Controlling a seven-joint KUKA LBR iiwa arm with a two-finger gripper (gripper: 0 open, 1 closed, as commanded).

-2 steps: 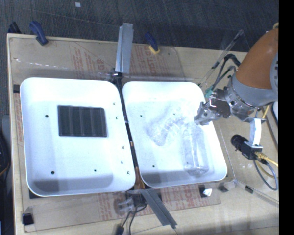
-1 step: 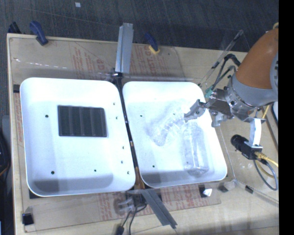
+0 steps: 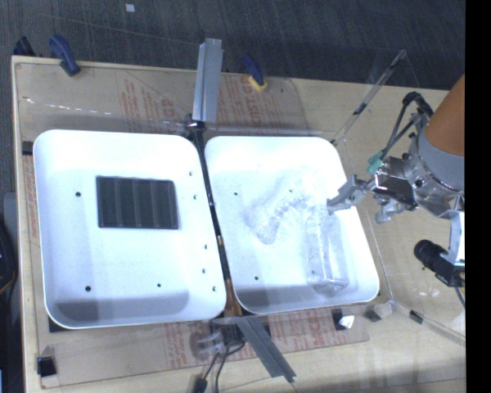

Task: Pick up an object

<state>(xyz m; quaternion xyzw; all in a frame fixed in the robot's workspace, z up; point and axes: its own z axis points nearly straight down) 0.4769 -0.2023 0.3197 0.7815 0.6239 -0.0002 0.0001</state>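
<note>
In your right white plastic bin [image 3: 356, 281] lie a clear crinkled plastic bottle [image 3: 323, 248] and a transparent lumpy wrapper [image 3: 274, 211]. Your metal pincer [image 3: 352, 196] hovers at the rim; its spread can't be judged.

You are losing most of the arm [image 3: 446, 129] past the right edge. The clear objects [image 3: 299, 219] in the right bin [image 3: 229, 170] are blurring into its white floor, perhaps a bottle, and the gripper [image 3: 352, 196] is showing too small to read.
</note>
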